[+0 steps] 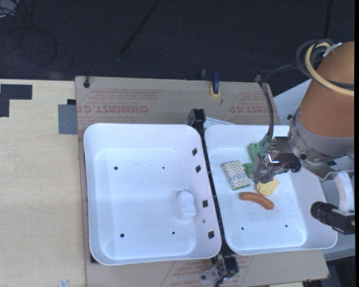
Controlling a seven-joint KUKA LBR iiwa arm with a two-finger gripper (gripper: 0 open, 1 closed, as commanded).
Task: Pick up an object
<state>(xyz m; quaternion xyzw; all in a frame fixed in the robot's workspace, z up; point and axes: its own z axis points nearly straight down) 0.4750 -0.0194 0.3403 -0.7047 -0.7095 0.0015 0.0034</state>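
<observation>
Look at the right bin: your gripper is down low in its upper middle, reaching in from the right under the grey and orange arm, and the small cluster of objects sits right around it. The one relation that matters is how the nearest pieces lie from the gripper's tip. The green patterned packet lies just to the camera's left of the tip, close beside it and possibly touching, with its long side running roughly up and down the bin at a slight tilt. The yellow piece lies just below the tip, again close enough that you cannot separate contact from nearness. A green object peeks out just above, partly hidden by the gripper body. The orange sausage-shaped toy lies a little further toward the near edge, apart from the tip, its long axis running nearly left to right with a slight downward slant to the right. Whether the claw is open or closed cannot be told from here; it reads as a dark mass and nothing is clearly seen held. In the left bin, a white cup-like object rests near the divider, well apart from the gripper. My judgement: the packet or yellow piece is the likely target.
</observation>
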